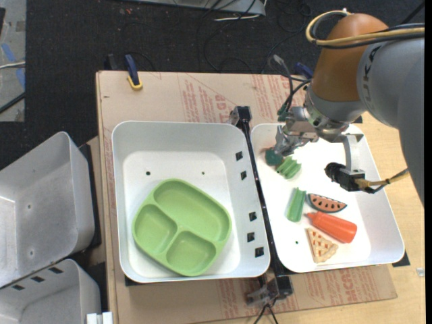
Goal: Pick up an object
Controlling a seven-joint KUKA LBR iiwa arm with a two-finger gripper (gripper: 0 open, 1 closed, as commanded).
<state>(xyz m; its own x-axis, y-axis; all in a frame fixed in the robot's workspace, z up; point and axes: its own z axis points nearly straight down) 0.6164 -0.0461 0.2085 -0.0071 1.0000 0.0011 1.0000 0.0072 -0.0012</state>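
Note:
In the right bin (378, 181), my gripper (289, 146) hangs low over the back left corner. Just below it lie a light green ridged toy piece (291, 168) and a small dark green piece (273, 158); I cannot tell whether the gripper touches either. Further forward lie a green stick-shaped toy (295, 204), a watermelon slice (327, 202), an orange carrot-like toy (333, 227) and a tan pizza wedge (322, 246).
The left bin (175, 140) holds a light green divided plate (181, 226). A black divider (254, 187) with clips runs between the bins. A black cable fitting (345, 175) hangs over the right bin. Empty white bins (40, 208) stand off the bench at left.

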